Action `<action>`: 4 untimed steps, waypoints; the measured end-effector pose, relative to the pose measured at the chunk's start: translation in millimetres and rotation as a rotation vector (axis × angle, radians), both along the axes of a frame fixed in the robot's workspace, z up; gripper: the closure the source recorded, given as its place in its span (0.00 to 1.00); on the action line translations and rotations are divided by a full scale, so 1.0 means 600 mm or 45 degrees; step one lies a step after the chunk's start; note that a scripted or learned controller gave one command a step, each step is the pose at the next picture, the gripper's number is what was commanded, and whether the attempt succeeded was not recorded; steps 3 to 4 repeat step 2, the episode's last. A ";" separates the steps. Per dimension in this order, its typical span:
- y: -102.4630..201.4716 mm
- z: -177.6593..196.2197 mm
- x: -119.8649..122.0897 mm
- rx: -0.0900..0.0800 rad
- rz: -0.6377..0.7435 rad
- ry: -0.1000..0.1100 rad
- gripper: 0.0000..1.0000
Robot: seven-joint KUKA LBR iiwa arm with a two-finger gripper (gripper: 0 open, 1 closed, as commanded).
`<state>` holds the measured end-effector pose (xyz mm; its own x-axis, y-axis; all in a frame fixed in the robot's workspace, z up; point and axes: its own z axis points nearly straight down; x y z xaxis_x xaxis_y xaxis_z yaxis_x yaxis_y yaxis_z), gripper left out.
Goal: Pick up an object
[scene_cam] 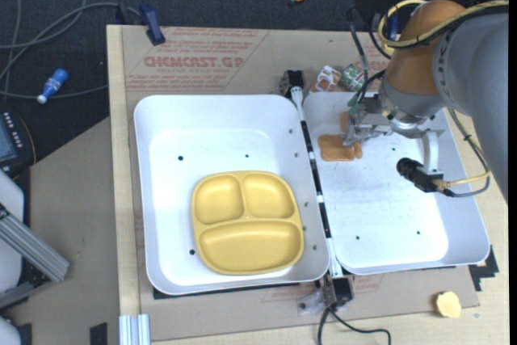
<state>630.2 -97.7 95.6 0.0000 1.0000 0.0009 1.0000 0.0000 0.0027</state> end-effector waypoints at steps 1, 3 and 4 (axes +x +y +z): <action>-0.019 -0.020 -0.089 -0.001 -0.004 0.011 1.00; 0.121 0.160 -0.091 0.003 0.013 -0.011 1.00; 0.121 0.160 -0.091 0.003 0.013 -0.011 1.00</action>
